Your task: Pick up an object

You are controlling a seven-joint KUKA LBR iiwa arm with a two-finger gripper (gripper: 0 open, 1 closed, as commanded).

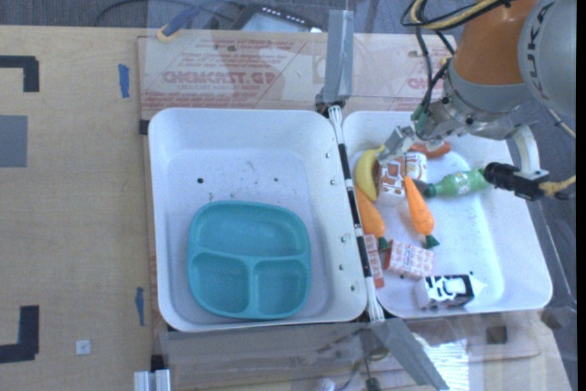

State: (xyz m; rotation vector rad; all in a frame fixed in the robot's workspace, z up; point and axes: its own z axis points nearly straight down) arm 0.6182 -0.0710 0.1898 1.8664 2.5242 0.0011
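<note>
Gripper point(403, 140) of the grey arm, orange band point(494, 23) above the wrist, reaches in from the right and hangs low over the upper left part of the right bin point(513, 275); whether it is wide or narrow cannot be told from this slant. Just beneath and beside it lie the graspable objects: a yellow banana point(366, 171) against the bin's left wall, a small white carton point(392, 179), two toy carrots point(419, 208) (the second point(370, 215) along the divider), a green bottle point(456, 185), a red-and-white packet point(410, 259), and a black-and-white item point(449, 288) near the lower edge. Left bin point(183, 142) holds a teal sectioned plate point(247, 259), well apart from the tool.
</note>
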